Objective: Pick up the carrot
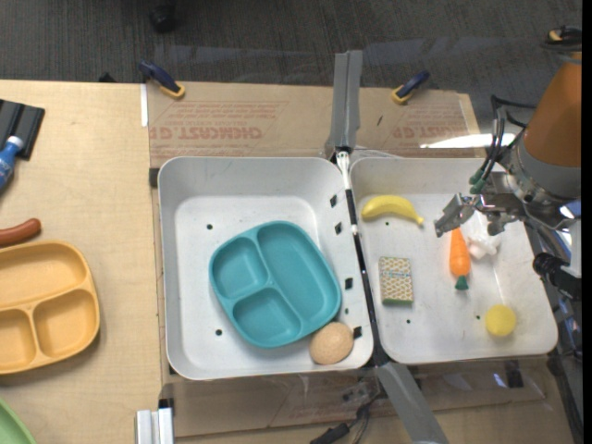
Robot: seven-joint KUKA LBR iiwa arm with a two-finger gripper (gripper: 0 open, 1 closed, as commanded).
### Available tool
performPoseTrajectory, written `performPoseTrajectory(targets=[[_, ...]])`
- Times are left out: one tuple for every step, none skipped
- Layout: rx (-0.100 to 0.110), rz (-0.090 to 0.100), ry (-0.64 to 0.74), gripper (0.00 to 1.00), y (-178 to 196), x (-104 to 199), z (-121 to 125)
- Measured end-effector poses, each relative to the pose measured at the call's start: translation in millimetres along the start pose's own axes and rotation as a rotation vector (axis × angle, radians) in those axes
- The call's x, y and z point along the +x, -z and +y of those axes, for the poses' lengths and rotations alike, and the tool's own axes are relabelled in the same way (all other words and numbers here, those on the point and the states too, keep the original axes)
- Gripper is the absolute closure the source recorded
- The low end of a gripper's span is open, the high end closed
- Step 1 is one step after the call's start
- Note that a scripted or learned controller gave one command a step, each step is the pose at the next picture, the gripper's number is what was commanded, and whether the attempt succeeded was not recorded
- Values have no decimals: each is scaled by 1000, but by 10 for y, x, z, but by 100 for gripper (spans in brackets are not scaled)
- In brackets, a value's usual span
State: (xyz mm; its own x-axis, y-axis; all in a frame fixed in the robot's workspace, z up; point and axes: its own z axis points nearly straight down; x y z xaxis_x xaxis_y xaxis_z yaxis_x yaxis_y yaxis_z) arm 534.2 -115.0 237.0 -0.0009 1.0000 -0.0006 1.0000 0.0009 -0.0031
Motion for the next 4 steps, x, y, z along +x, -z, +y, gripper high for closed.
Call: performPoseTrajectory(targets=[[1, 1, -142, 0, -593, -392, 146], [0, 1, 56, 0, -1462, -553, 283], [-1, 1, 53, 100, -1365, -566, 284], [-4, -1, 88, 100, -344, -194, 37]])
